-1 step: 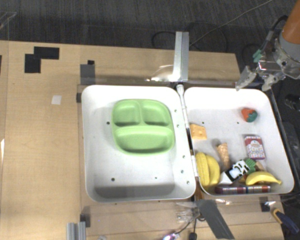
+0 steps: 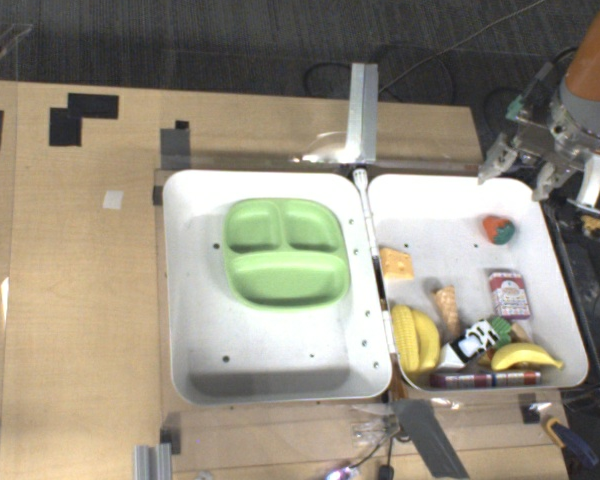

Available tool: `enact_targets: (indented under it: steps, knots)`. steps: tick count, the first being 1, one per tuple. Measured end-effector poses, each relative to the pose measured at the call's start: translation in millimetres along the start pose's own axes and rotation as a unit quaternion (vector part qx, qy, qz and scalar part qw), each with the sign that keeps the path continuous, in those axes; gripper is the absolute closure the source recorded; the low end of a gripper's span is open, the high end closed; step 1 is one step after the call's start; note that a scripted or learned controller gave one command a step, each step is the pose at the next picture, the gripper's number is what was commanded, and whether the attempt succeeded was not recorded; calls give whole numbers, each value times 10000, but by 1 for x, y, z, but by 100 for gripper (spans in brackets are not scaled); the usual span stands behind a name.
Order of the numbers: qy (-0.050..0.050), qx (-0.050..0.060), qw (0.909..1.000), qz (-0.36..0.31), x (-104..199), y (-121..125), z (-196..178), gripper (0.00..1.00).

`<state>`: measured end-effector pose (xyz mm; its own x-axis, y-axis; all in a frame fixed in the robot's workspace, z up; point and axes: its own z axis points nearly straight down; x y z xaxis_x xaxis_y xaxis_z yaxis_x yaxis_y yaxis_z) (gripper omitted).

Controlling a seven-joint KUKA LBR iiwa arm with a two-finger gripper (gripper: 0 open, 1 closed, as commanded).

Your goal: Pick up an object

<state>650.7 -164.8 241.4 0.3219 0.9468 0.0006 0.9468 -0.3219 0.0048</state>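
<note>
My gripper [image 2: 523, 168] hangs over the far right corner of the right bin [image 2: 450, 208], open, with nothing between its fingers. Closest to it is a red and green strawberry toy [image 2: 497, 230], a little below and to the left. Further toward the front of this bin lie a small red box [image 2: 508, 294], a yellow cheese wedge [image 2: 396, 264], a brown stick-shaped piece [image 2: 446, 308], a bunch of bananas [image 2: 416, 336], a single banana [image 2: 525, 356], a black and white item [image 2: 477, 340] and a dark red pen [image 2: 485, 378].
A green divided plate [image 2: 285, 251] lies in the left bin [image 2: 195, 298]. A metal post [image 2: 364, 113] stands behind the rim where the two bins meet. Cables run across the floor behind the bench and along the right side.
</note>
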Motion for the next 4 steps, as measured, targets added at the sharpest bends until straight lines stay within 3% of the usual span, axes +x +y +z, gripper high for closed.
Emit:
enact_targets:
  steps: [1,2,3,4]
  knots:
    - [3,-10,9996,266,15,16,-42,0]
    - [2,17,9949,1013,-29,-101,72,0]
    - [28,-63,9932,1159,-10,-159,142,0]
    - [-2,16,9118,4107,63,-121,56,0]
